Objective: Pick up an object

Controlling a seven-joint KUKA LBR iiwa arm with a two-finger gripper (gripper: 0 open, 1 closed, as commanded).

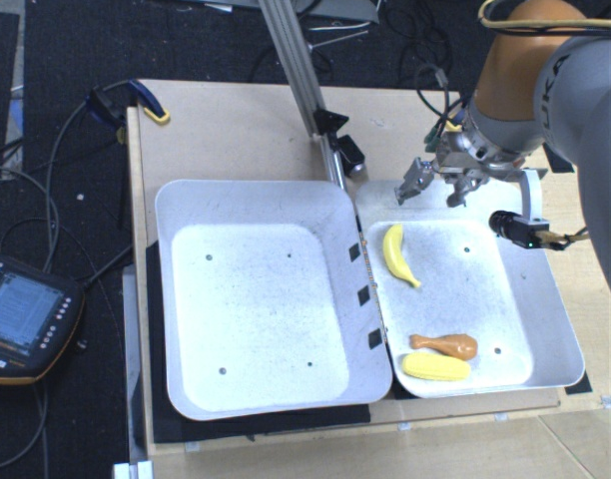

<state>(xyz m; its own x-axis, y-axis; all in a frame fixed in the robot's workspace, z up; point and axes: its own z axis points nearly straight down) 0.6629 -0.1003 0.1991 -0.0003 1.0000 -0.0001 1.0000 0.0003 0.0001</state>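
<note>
A grey KUKA arm with an orange band above its wrist reaches in from the right of the camera view, its two-finger gripper [437,190] poised over the far edge of the right bin [545,297]. The two dark fingers [413,184] stand visibly apart with nothing between them — the jaws are open and hold no object. Much of the arm is cut off by the upper right corner of the frame, and the wrist hardware above the fingers is a tangle of cables and brackets that is hard to make out. Three objects lie in the right bin: a yellow banana [396,254] near its far left corner, just below and left of the gripper, and, well apart from it near the front wall, a brown drumstick-shaped piece [447,345] lying just behind a yellow oblong piece [435,367], the two close enough that contact cannot be told. The left bin [176,267] sits alongside, its right rim overlapping the right bin's left edge, where small dark tabs show along the seam. A slanted metal rail [296,58] crosses down from the top of the frame to the point where the bins meet. A handheld control pendant [21,317] lies on the dark floor at left — partly cut off by the frame edge.
</note>
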